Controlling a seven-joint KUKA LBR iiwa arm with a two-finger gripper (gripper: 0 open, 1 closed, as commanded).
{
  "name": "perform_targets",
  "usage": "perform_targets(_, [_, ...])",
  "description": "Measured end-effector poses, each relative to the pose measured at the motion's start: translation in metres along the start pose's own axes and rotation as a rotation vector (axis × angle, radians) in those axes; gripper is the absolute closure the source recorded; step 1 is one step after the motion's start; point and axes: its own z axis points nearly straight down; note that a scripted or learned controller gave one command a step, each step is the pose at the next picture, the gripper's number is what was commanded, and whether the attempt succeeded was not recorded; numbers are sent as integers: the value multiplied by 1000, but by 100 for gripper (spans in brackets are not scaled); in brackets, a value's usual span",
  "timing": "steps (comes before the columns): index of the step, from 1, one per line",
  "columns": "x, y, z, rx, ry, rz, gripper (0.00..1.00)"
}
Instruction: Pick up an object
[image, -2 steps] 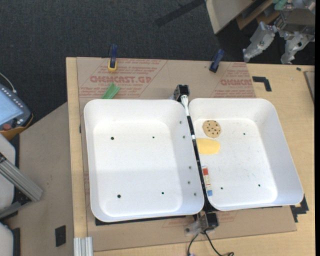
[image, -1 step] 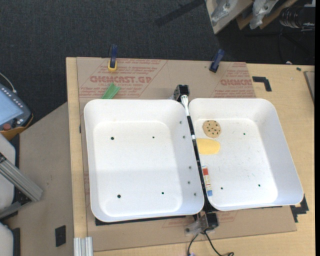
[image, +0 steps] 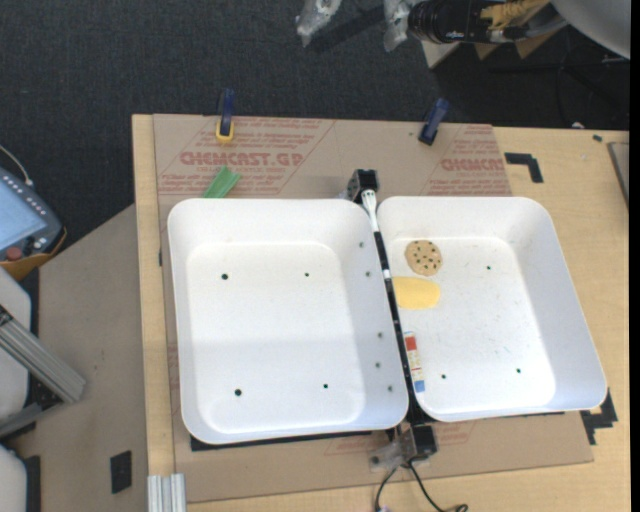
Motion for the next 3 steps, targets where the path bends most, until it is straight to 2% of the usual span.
perform_targets(1, [-74,-43,-9,2,-7,21,0])
perform_targets(2, [39,2,-4,-1,-2,4,0])
perform_targets(3, [33,1,-17,-6,-4,11,100])
